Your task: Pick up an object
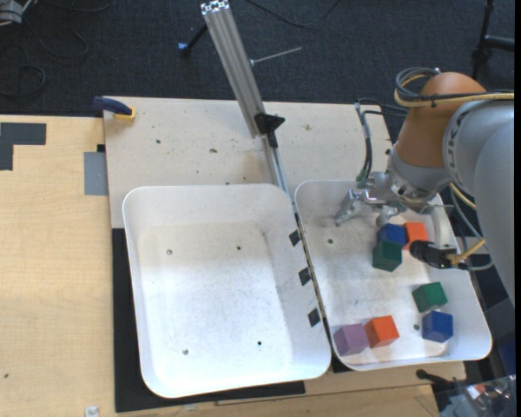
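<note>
L bin (208, 233) sits on the tabletop (182, 146), w/ the R bin (330, 276) just beside it. My gripper (354, 208) hangs over the R bin's upper part, fingers spread open, nothing btwn them. Blocks lie to its right & below: blue block (392, 234), orange block (415, 231), dark green block (386, 255) (these three clustered), then green (429, 296), blue (437, 325), orange (382, 330), purple (351, 339) near the front rim. Dark carpet (113, 33) beyond.

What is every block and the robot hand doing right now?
gripper: low in the right bin, nothing seen between its fingers
blue block: touching dark green block
orange block: beside purple block
green block: lying alone
dark blue block: near the rim
</note>
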Controlling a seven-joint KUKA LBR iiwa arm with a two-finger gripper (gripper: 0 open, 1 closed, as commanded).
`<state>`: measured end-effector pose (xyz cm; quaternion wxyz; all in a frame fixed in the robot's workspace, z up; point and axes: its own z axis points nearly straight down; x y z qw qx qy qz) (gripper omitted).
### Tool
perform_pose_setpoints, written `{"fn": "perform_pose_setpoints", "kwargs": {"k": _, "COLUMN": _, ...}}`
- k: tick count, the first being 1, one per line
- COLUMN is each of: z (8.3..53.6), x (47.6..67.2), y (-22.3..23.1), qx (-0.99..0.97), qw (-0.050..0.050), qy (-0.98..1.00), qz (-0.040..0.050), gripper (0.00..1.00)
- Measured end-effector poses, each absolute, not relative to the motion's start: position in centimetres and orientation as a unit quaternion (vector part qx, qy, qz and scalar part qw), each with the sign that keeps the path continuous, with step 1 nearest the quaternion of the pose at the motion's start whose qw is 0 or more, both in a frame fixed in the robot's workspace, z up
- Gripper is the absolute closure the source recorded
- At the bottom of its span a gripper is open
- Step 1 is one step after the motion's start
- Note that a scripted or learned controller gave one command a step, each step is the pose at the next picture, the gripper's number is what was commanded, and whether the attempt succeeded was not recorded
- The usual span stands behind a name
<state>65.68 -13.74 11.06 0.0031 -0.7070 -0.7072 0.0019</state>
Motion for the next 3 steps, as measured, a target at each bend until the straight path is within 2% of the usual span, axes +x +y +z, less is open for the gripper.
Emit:
{"fn": "perform_pose_setpoints", "kwargs": {"k": 1, "z": 9.0, "x": 65.7, "y": -13.6, "qx": -0.706, "qw": 0.001, "qy": -0.708, "qz": 0.0009, "gripper": 0.0}}
{"fn": "perform_pose_setpoints", "kwargs": {"k": 2, "z": 10.0, "x": 65.7, "y": -13.7, "qx": -0.707, "qw": 0.001, "qy": -0.707, "qz": 0.001, "gripper": 1.0}}
{"fn": "perform_pose_setpoints", "kwargs": {"k": 3, "z": 14.5, "x": 66.1, "y": -13.2, "qx": -0.706, "qw": -0.001, "qy": -0.708, "qz": -0.0008, "gripper": 1.0}}
